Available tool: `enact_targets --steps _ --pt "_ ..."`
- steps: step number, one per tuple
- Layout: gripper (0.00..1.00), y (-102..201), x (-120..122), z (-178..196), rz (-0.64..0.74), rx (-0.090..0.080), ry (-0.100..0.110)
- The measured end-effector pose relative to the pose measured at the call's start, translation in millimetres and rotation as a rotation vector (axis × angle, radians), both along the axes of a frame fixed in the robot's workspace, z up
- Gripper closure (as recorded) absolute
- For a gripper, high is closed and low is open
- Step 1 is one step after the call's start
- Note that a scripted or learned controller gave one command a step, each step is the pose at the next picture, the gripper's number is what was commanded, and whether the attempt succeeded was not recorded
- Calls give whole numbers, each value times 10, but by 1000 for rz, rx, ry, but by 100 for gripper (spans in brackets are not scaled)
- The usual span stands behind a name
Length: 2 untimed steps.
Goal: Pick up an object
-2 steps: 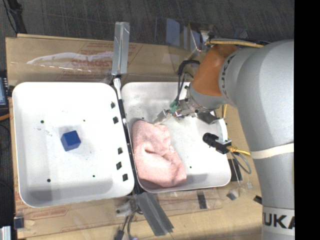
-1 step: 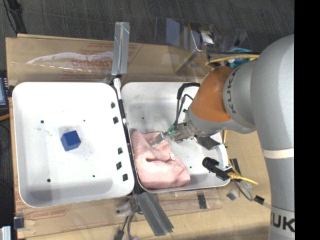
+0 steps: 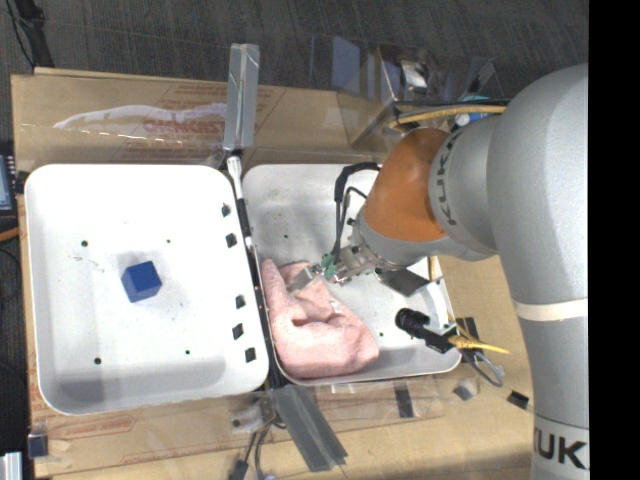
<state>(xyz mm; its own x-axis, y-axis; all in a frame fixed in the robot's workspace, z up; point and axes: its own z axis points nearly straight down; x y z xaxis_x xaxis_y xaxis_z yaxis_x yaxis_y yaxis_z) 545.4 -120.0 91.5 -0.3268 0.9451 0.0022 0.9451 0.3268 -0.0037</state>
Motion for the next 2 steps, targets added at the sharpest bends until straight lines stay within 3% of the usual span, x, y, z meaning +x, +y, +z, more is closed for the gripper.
enact_targets --steps 1,2 --pt "100 3 4 97 2 0 2" --pt "0 3 5 98 2 0 1"
